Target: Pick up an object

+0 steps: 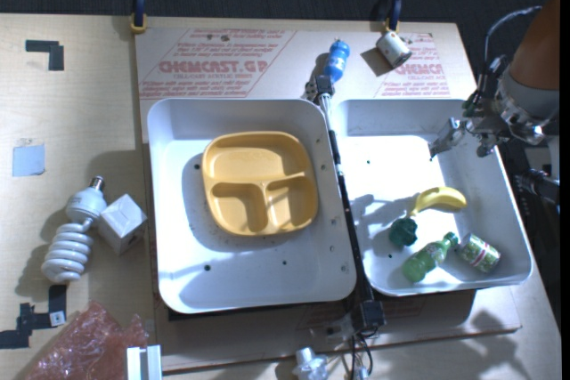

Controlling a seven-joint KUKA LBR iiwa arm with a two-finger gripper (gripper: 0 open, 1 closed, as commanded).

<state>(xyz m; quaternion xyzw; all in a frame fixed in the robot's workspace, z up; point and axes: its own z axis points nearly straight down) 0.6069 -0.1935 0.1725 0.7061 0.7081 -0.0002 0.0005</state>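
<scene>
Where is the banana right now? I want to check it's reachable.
The banana lies in the right bin, toward its near right part, just above the green bottle and below the gripper.

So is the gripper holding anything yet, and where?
Nothing held: the gripper hangs open at the right bin's far edge, away from the banana.

two white bins (169, 191), one yellow tray (258, 182), one banana (441, 198), one green bottle (427, 257), one can (478, 253)
</scene>
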